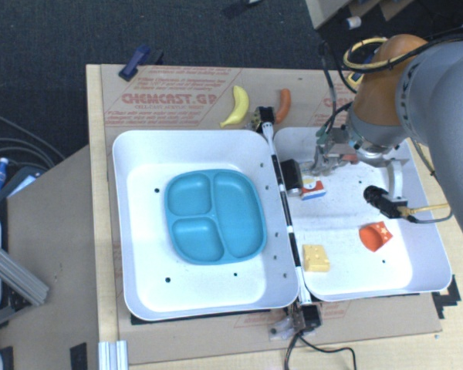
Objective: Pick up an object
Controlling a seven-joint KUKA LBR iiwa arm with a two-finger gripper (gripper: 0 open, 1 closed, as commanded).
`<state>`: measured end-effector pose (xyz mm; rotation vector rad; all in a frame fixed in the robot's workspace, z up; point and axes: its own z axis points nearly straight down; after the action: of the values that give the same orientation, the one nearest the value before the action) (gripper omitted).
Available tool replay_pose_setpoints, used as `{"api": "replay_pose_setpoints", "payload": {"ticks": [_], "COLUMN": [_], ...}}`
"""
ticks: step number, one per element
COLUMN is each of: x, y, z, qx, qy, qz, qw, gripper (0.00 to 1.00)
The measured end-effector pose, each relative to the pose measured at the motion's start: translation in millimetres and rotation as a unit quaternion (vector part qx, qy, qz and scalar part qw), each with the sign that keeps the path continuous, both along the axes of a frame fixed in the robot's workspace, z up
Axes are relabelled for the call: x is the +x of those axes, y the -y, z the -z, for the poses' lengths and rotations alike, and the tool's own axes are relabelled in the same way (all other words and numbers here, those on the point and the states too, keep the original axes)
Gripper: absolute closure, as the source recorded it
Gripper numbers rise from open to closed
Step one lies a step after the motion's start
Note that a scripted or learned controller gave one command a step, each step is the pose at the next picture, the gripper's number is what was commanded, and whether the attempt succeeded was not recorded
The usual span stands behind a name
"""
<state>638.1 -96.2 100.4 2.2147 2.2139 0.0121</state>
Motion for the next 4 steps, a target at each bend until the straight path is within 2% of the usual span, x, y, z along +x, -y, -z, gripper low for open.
{"api": "replay_pose_setpoints", "payload": {"ticks": [1,2,3,4], "x": [0,-27,32,29], "y": [1,4,-3,-4], "z": [0,8,11,5], "qx": [-0.0011,-0.0046,0.0005,0.0], "qy": [0.0,0.005,-0.001,-0.005], "qz": [0.001,0.003,0.0,-0.001], "qw": [1.0,1.0,1.0,1.0], "gripper": [0.0,0.0,0.0,1.0]}}
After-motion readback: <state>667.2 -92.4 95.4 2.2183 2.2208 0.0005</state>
